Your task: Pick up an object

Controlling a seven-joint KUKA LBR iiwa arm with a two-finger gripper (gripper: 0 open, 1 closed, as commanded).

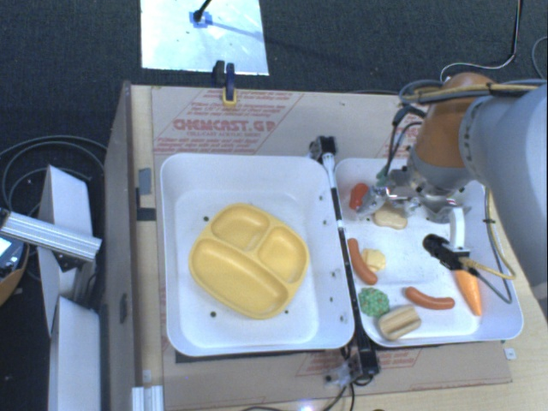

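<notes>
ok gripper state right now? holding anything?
Gripper: low over the far end of the right bin, beside the red toy piece and the beige piece. Open or shut, holding anything: cannot be told.

You had the arm [505,135] reaching in from the right side of the view, its broad grey link lying across the upper right corner and sloping down toward the left. Above the wrist, the orange band [445,131] faced the camera, rounded and partly wrapped by thin dark cables that looped along its left side. Below that, the wrist pointed downward, ending in a cluster of metal and dark fittings. Your gripper [396,197] sat low at the end of that cluster, pointed down and slightly left. From this slanted overhead angle the hardware of the wrist hid the tip, so its state could not be made out.
</notes>
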